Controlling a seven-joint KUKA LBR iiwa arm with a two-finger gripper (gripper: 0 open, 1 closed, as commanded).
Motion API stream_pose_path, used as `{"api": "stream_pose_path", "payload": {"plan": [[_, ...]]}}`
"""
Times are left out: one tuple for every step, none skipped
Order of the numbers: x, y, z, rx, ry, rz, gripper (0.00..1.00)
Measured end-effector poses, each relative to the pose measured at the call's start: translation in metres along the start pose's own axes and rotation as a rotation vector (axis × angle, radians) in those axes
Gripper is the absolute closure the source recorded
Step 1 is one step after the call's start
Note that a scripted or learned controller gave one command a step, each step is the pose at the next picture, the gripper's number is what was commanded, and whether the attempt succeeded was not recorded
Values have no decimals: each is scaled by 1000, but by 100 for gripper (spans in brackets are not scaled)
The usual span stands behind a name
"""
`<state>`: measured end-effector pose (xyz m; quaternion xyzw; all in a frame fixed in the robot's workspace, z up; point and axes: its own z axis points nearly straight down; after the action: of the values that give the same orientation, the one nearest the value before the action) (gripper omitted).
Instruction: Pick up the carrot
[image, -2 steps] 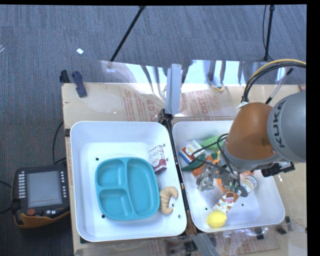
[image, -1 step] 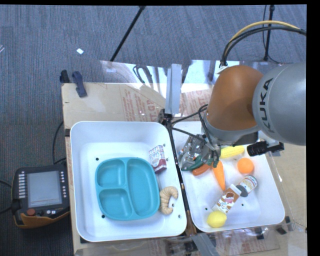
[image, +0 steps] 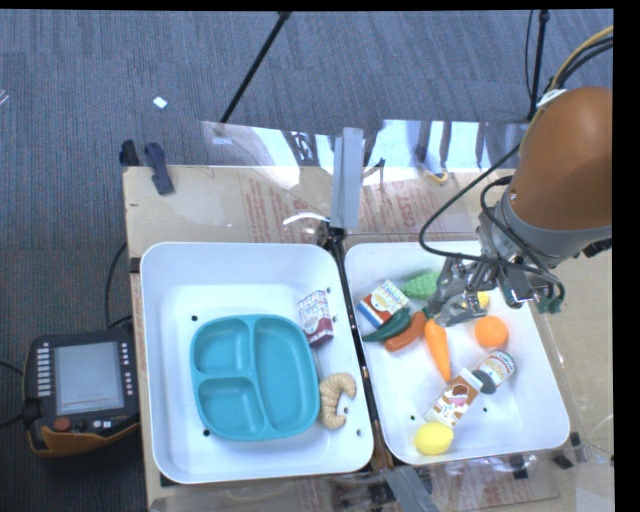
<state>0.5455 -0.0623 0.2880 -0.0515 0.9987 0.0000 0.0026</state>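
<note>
I am seeing the carrot (image: 438, 349) lying in the right bin (image: 555, 400), near its middle, slanting with its top end toward the far side and its tip pointing toward me. The hand (image: 462, 297) is hanging just above and beyond the carrot's top end; I cannot tell whether its fingers are apart or together, and nothing is showing between them. An orange ball (image: 490, 332) is sitting just beside the carrot on the right, and a dark green and red-brown pair of toy vegetables (image: 394, 329) is lying close on its left, so the room on both flanks is looking tight. A small carton (image: 382, 302) is lying further left near the bin's inner wall, with a green leafy piece (image: 422, 285) behind it. Toward me, a small bottle (image: 497, 368) and a brown-and-white packet (image: 452, 399) are lying just past the carrot's tip, and a lemon (image: 433, 439) is resting near the front rim. In the left bin (image: 165, 300) I am seeing a teal divided plate (image: 252, 376), a small can (image: 315, 315) and a croissant (image: 338, 398).
</note>
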Motion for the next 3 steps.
{"api": "stream_pose_path", "payload": {"plan": [[0,1,2,-1,4,-1,0],[-24,-43,202,-4,7,-240,0],[-27,-41,190,-2,2,-244,100]]}}
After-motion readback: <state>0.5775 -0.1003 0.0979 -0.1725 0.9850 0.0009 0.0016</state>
